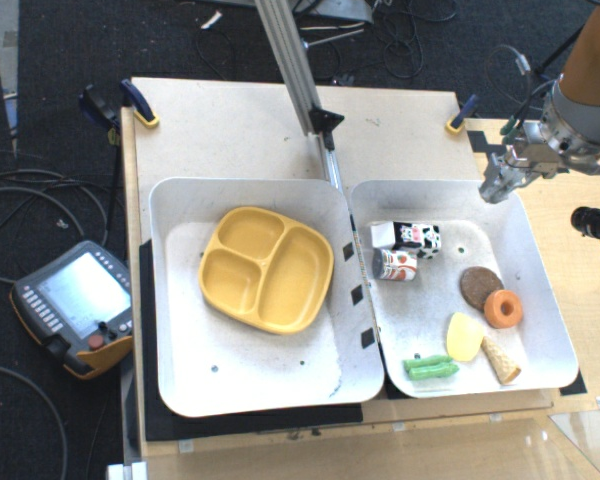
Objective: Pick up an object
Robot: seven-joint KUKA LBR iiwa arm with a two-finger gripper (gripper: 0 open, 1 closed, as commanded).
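The right bin [528, 230] holds several small items: a white carton with black cow spots [408, 235], a small can with a red label [396, 265], a brown cookie [480, 286], an orange doughnut [503, 309], a yellow wedge [464, 338], a waffle cone [501, 358] and a green pea pod [431, 368]. My gripper [497, 184] hangs above the bin's upper right rim, apart from all of these. Nothing shows between its fingertips.
The left bin [175, 268] holds a yellow divided plate [267, 268]. A slanted metal pole [292, 53] rises from the back between the bins. Orange clamps [142, 106] [461, 115] grip the bench's far corners. A teach pendant [75, 308] lies on the floor at left.
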